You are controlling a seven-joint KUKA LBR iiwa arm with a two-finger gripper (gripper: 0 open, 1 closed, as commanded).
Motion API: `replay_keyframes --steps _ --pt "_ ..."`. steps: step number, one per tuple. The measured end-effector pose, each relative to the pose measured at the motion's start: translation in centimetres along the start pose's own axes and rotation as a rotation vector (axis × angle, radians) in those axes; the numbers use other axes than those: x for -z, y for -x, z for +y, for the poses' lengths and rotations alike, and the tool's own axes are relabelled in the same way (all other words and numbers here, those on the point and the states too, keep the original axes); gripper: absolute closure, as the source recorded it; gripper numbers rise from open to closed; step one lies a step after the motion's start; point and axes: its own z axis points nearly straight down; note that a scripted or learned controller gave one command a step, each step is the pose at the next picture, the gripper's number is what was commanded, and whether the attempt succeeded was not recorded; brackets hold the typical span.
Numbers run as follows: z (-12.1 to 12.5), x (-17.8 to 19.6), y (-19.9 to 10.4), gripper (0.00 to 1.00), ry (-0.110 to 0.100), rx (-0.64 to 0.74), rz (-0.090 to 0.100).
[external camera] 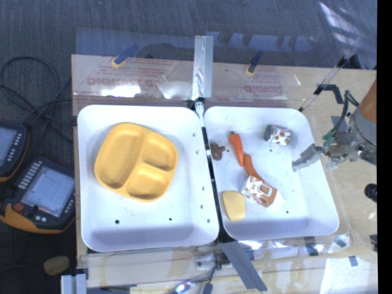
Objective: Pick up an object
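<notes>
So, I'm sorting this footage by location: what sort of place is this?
Probably a robotics lab bench rather than a kitchen: two white bins of toy-like items, such as a yellow divided plate and a carrot, with handheld control pendants and cables on the carpet.

counter (343, 225): light wood top, seen from above at a slant, dark carpet around it
left bin (98, 225): shallow, white, sits on counter, left half
right bin (318, 213): shallow, white, just beside left bin, edges nearly touching
divider (203, 66): upright metal strip at back, between the bins
clear sheet (141, 72): lies flat along back edge, red print on it
clips: two, yellow-blue, left clip (124, 55) and right clip (253, 64) on the sheet
</notes>
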Motion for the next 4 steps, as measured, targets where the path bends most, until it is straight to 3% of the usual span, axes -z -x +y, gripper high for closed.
replay_keyframes --steps 1,2,3,4 --pt "0.3 -11.7 -6.6 0.0 0.039 0.061 -0.009" --pt "1.1 -12.4 -9.2 0.0 0.053 -0.373 -0.001" --pt "1.3 -12.5 -10.5 0.0 0.053 -0.634 0.007" --pt "3.6 -12.6 -9.2 0.0 0.047 -1.053 0.026"
